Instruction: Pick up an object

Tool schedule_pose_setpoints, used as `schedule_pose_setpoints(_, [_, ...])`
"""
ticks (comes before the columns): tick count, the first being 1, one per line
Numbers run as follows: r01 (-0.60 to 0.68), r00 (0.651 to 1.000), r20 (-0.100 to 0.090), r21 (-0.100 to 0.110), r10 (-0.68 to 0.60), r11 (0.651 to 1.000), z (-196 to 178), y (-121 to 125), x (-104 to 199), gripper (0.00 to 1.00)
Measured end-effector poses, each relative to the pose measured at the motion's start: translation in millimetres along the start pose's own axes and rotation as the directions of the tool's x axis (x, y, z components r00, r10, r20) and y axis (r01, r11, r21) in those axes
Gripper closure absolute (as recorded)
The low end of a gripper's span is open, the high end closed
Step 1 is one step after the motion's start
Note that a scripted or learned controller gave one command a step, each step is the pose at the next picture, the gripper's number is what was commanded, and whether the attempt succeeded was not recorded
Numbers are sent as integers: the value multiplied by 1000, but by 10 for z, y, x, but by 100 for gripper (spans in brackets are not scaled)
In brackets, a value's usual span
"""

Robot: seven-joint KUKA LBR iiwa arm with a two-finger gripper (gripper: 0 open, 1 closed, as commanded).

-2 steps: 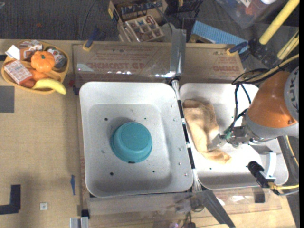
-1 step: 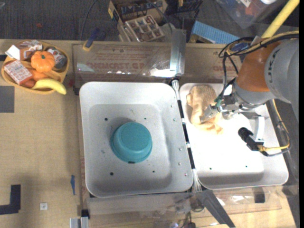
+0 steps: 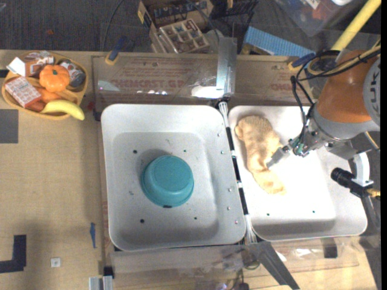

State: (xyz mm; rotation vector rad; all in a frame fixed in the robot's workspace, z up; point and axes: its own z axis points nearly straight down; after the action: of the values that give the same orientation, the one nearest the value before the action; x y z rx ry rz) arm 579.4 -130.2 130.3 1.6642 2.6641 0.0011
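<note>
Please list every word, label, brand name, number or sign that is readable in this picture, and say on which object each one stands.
"KU": partial black letters on the arm's grey housing, cut by the picture edge.
Reddish print on the cardboard panel behind the bins: too blurred to read.
Labels on the small packages in the fruit basket: too small to read.

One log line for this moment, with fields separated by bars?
hand at beige cloth toy | right white bin | teal bowl in left bin | nothing lifted

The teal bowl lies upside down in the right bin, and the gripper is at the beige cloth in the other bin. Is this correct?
Not quite. The camera view shows the teal bowl in the left bin. The gripper is at the beige cloth in the right bin.
</note>
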Motion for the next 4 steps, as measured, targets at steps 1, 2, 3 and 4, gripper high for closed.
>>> schedule_pose_setpoints(1, [13,1000,5,-9,-13,1000,401,-383,246,0])
schedule_pose_setpoints(2, [78,997,9,-10,-78,997,398,-533,546,0])
schedule_pose_setpoints(3, [60,998,8,-10,-60,998,395,-151,324,0])
schedule_pose_setpoints(4, [20,1000,8,-9,-20,1000,399,173,246,0])
